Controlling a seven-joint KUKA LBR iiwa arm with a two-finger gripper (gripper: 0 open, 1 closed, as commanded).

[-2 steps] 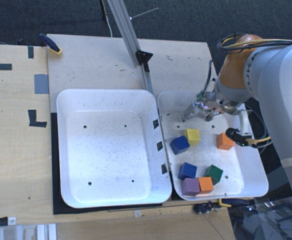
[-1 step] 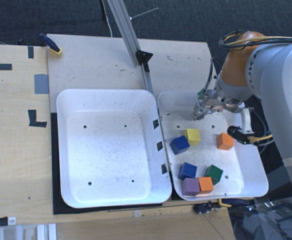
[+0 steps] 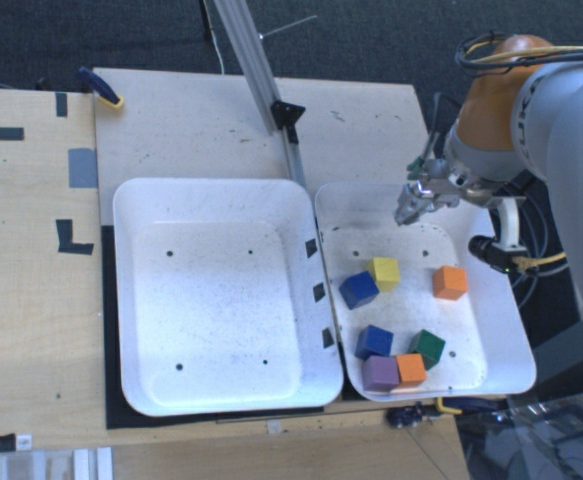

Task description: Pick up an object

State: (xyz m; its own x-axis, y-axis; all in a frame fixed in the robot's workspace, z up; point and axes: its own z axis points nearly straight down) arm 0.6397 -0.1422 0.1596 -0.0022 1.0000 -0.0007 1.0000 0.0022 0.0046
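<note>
Two bins: left bin (image 3: 211,298), right bin (image 3: 491,358). Arm (image 3: 531,98) enters from 3 o'clock; gripper (image 3: 412,211) hangs at the right bin's 12 o'clock edge, grip unreadable. Blocks lie from centre to 6 o'clock: orange (image 3: 450,282), yellow (image 3: 385,272), blue (image 3: 359,289).

Pincer (image 3: 412,208) sits over the far rim of the right bin (image 3: 499,368). Nearer within that bin: yellow cube (image 3: 385,272), two blue cubes, two orange, green, purple.
</note>
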